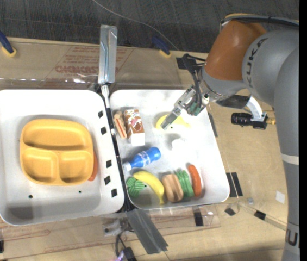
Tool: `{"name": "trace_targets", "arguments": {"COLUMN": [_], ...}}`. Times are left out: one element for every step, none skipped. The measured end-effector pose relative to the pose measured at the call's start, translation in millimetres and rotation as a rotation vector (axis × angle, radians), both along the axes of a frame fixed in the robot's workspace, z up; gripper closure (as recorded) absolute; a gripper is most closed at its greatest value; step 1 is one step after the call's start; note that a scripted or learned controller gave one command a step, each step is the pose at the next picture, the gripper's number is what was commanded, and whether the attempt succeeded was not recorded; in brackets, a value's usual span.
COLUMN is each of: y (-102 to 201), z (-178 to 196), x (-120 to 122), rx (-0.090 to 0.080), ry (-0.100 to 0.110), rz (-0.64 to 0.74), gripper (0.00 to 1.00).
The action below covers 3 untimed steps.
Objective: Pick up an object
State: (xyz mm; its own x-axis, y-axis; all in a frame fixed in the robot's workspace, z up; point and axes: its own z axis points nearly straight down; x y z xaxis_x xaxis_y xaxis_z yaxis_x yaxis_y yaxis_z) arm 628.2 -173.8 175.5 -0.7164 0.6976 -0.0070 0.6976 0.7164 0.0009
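My gripper [168, 122] hangs over the upper middle of the right white bin [213, 145], reaching in from the right. A small yellow object [182, 122] shows on both sides of the gripper's tip, and a small shadow lies on the bin floor just below them. Whether the yellow object is gripped or lies underneath is unclear. Other objects in this bin: a small brown and white carton [133, 125] and a hot dog toy [120, 125] at the left wall, a blue and white bottle [144, 157], a yellow banana [149, 182], and a burger-like stack [181, 182].
The left white bin [1, 145] holds a yellow divided tray [58, 151]. A green item [136, 186] lies beside the banana. A metal bar [107, 53] stands above the divider between the bins. The grey arm with its orange band [235, 50] covers the upper right.
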Motion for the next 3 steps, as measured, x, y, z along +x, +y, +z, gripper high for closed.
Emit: {"name": "trace_targets", "arguments": {"y": [-37,-37,19], "z": [-18,-83,-85], "x": [-18,-32,-2], "rx": [0.004,0.004,0.006], "ry": [0.009,0.004,0.007], "rz": [0.138,-0.065,-0.685], "gripper": [0.00,0.00,0.00]}}
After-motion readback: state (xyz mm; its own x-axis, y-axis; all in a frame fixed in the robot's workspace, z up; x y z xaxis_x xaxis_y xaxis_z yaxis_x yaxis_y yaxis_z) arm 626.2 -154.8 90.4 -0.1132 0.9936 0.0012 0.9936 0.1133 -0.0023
